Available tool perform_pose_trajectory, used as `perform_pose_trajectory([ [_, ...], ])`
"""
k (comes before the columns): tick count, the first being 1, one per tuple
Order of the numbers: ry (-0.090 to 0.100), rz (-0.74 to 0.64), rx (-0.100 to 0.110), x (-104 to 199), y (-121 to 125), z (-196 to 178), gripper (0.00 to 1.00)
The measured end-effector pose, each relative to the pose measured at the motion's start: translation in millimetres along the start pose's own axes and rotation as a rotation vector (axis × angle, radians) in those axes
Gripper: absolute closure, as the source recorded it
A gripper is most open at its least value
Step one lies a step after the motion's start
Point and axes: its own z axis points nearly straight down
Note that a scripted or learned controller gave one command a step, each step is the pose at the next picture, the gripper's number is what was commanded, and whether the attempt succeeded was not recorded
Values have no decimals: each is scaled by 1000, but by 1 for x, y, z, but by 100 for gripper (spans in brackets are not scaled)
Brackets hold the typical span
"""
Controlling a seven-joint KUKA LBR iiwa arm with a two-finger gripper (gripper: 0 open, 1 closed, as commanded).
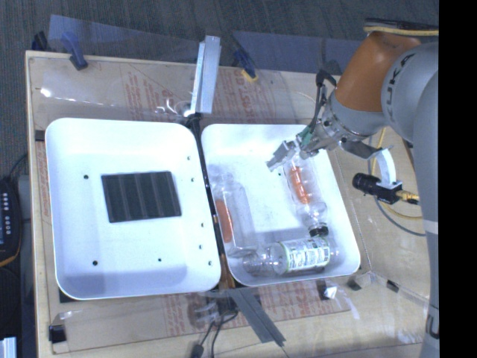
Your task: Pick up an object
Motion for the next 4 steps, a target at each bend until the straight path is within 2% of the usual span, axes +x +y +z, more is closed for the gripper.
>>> perform_pose_trajectory([
  [1, -2, -24, -3, -6, 16, -5, 0],
  [2, -2, -44, -3, -4, 12, -16, 0],
  [3, 1, -177, 1, -2, 10, -17, 0],
  [4, 0, -180, 2, -2, 11, -28, 100],
])
